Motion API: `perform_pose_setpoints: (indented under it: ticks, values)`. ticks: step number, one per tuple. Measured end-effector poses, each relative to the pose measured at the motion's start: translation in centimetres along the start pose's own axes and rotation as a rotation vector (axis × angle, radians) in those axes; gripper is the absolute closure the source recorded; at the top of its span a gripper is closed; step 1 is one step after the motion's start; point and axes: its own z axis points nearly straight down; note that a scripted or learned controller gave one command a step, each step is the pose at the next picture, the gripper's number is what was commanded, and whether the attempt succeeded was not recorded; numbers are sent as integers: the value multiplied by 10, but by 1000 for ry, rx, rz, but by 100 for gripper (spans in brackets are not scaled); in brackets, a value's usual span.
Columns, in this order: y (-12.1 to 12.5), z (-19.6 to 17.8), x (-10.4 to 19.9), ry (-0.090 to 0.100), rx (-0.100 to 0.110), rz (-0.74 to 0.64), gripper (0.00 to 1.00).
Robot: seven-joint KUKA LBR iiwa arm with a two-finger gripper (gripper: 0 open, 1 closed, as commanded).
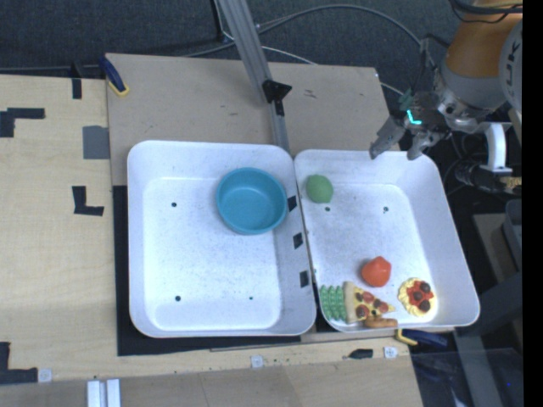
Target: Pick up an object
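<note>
While the arm is cut off at the frame's right:
Gripper: above right bin's far rim, fingers spread, gripping nothing.
Green ball: bin's far-left corner.
Tomato: near side.
Pizza toys: near rim, details unclear.

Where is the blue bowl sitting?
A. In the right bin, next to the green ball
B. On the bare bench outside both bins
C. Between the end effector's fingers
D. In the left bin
D. The blue bowl rests inside the left bin, near its upper right corner, while the green ball lies in the right bin.
</note>
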Motion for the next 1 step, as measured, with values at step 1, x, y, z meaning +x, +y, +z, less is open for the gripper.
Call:
perform_pose_setpoints:
  ticks: [1]
  values:
    - [0,0,0,0,0,0,0]
